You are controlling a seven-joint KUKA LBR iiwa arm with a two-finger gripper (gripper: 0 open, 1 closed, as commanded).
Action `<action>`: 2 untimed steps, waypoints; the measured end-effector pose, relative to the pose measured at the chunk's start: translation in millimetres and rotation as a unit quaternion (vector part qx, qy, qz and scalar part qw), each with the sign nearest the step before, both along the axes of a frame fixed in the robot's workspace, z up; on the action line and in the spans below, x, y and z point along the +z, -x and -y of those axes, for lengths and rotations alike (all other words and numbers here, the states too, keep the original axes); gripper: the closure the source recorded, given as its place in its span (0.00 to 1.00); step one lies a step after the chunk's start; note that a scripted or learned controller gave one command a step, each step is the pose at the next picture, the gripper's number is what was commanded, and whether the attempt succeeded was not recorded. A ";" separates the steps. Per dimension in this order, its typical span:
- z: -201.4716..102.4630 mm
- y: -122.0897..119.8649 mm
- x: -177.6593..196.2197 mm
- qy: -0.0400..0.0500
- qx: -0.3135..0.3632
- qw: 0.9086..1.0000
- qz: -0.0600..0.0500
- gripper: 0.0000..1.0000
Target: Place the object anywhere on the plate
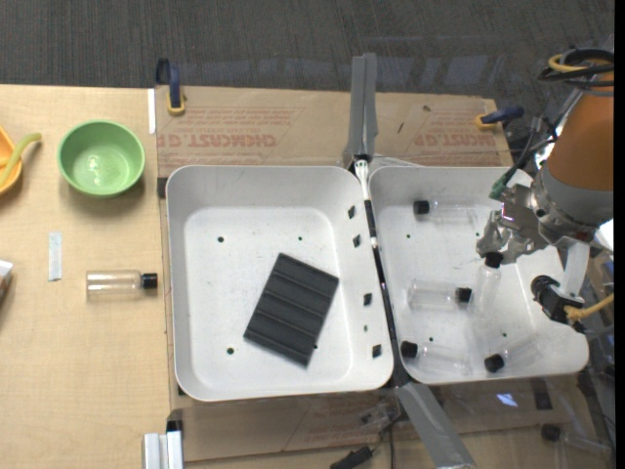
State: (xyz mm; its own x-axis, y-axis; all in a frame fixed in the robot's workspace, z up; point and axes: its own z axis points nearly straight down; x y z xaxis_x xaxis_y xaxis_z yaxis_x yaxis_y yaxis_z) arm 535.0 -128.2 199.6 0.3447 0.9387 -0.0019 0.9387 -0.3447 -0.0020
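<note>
Over the right bin (576, 360), near its right wall, the gripper (494, 252) is seen hanging from the grey arm with its orange band. A clear bottle with a black cap (488, 279) hangs upright directly beneath the fingertips, cap uppermost — the cap appears to be pinched between the fingers, though the contact is small and partly hidden by the wrist.

Four more clear bottles are spread about the same bin: one near the back (444, 210), one lying across the middle (437, 295), one at the front left (435, 358) and one at the front right (513, 350).

A dark ribbed rectangular plate (292, 309) is laid at a slant on the floor of the left bin (195, 262), well apart from the held bottle; nothing is resting on it.

On the wooden bench (78, 379) to the left, a green bowl (102, 158) and another clear bottle with a black cap (121, 281) are found — the bottle lying on its side.
</note>
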 end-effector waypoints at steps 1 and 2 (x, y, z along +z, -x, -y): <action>-89.9 -64.2 -10.0 0.000 0.092 0.996 -0.001 1.00; -200.3 -117.2 -9.5 0.000 0.097 0.995 -0.001 1.00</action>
